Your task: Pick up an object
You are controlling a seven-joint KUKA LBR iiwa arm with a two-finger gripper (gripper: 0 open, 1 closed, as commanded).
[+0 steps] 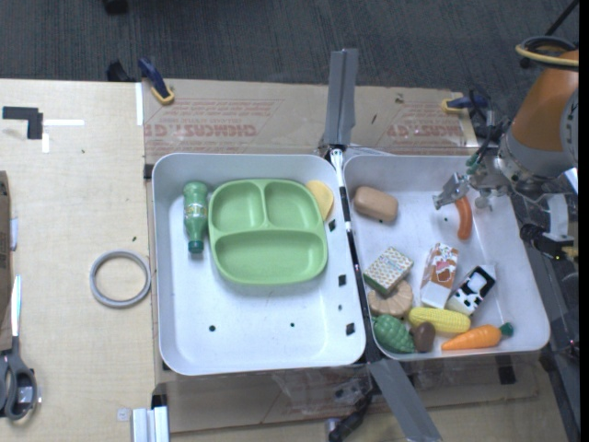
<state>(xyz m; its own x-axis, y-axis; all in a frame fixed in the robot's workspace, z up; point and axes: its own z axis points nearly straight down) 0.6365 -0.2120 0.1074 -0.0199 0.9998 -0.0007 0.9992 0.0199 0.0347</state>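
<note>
A small orange-red toy sausage (464,217) lies in the right white bin (525,274), near its far right corner, pointing roughly from the far edge toward the near edge. Just beyond its far end hangs the grey two-finger gripper (457,193), its metal tips right at the sausage's top and close to the bin's right wall. The sausage lies apart from the other toy foods heaped toward the bin's near edge.

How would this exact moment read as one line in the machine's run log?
task: pick up an object | gripper: over right bin, beside orange sausage | held: nothing visible | left bin: green tray, bottle
</note>
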